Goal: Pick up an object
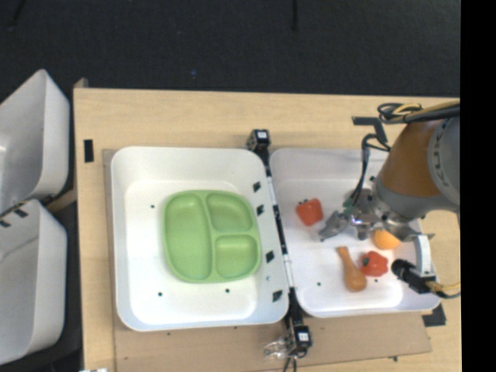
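In the right bin [325,169] lie several small toy foods. A red pepper-like piece [310,211] sits near the bin's left side. An orange-brown drumstick-shaped piece [350,268] lies toward the front, touching a small red round piece [374,263]. An orange round piece [386,239] is partly hidden under the arm. My gripper [345,224] hangs over the middle of this bin, just right of the red pepper-like piece and just above the drumstick-shaped piece. I see nothing held in it.
The left bin [132,177] holds a green divided plate [209,235]. A raised divider with black clips [273,231] separates the bins. The grey arm with its orange band [411,165] covers the right bin's right side. White containers [27,138] stand off the bench at left.
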Motion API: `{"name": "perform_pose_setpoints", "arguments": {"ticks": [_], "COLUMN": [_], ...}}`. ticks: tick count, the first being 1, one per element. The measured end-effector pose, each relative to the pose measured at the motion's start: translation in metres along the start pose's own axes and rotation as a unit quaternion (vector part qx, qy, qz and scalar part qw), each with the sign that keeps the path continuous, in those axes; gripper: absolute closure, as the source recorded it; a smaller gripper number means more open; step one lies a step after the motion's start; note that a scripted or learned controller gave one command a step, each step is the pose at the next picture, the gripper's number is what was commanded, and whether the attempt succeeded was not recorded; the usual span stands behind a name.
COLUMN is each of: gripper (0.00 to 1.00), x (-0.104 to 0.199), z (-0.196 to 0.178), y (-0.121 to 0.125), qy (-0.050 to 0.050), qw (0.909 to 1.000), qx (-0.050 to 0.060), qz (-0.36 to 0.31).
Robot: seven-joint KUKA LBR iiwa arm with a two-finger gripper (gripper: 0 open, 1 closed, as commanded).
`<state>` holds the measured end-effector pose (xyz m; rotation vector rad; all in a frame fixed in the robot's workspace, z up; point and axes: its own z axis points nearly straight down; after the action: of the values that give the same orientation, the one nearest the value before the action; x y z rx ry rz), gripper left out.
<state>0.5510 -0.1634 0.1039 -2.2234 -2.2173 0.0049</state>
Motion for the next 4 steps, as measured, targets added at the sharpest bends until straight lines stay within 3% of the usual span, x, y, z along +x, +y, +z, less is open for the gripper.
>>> {"name": "perform_pose_setpoints", "arguments": {"ticks": [1, 4], "gripper": [1.0, 1.0], "x": [-0.001, 0.005], "z": [-0.013, -0.155], "y": [0.001, -0.001], "qy": [0.0, 0.0], "qw": [1.0, 1.0], "qx": [-0.003, -0.005], "qz": [0.003, -0.003]}}
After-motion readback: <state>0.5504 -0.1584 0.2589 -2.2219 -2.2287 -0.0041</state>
